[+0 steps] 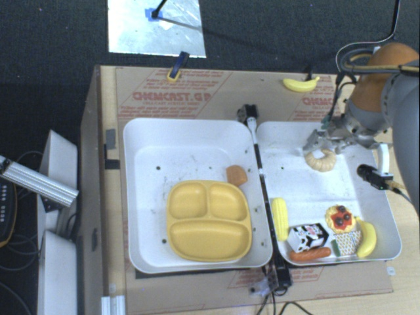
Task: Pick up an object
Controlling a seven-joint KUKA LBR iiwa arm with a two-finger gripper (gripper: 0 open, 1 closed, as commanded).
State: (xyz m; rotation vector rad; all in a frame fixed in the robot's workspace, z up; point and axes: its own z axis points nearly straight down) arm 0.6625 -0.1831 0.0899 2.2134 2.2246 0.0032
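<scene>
A: Camera view, left to right — what do you have on your table [197, 87]?

B: You have the left bin [147, 146] first, holding a yellow divided plate [210, 220] toward its near side, with a small orange-brown piece [237, 174] just beyond the plate's far right corner, near the divider between the bins.

A: And the right bin [289, 143]?

B: Along its left wall you'll see a corn cob [279, 218]. In the near corner sit a black-and-white carton [308, 237], a red sausage-like piece [310, 254] in front of it, a round pizza-like toy [340, 219], a pale patterned block [346, 241] and a banana [367, 239], all crowded together. A second banana [300, 83] lies outside on the table beyond the bin.

A: Where's your gripper [326, 143]?

B: Low over the far part of the right bin, right above a tan ring-shaped doughnut [321, 161]. The doughnut touches or sits just under it. You can't tell how the fingers stand, nor whether they hold the doughnut.
</scene>
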